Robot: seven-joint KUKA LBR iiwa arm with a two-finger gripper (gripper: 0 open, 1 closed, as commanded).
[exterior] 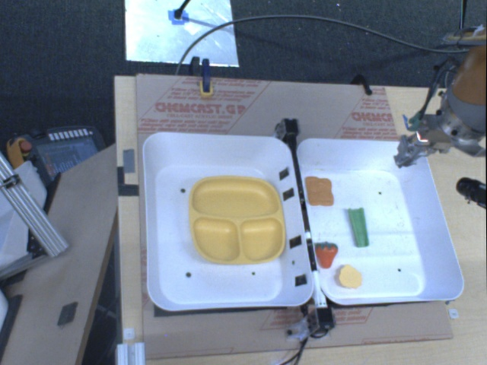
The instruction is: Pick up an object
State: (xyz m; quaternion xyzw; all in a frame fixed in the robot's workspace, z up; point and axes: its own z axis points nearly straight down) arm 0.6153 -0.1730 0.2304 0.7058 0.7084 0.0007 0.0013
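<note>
In the right bin [426, 226] lie a tan toast-like piece [319, 191], a green stick [358, 227], a red strawberry-like piece [326, 254] and a yellow round piece [350, 277]. My gripper [405, 153] hangs over the bin's far right corner, well away from all of them, with nothing seen between its fingers. The arm [460, 105] comes in from the right edge.
The left bin [163, 204] holds a yellow sectioned tray [236, 217]. A black divider strip [298, 211] runs between the bins. Cardboard lies under both bins. A cable arcs across the back, and a handheld controller [65, 154] sits at the left.
</note>
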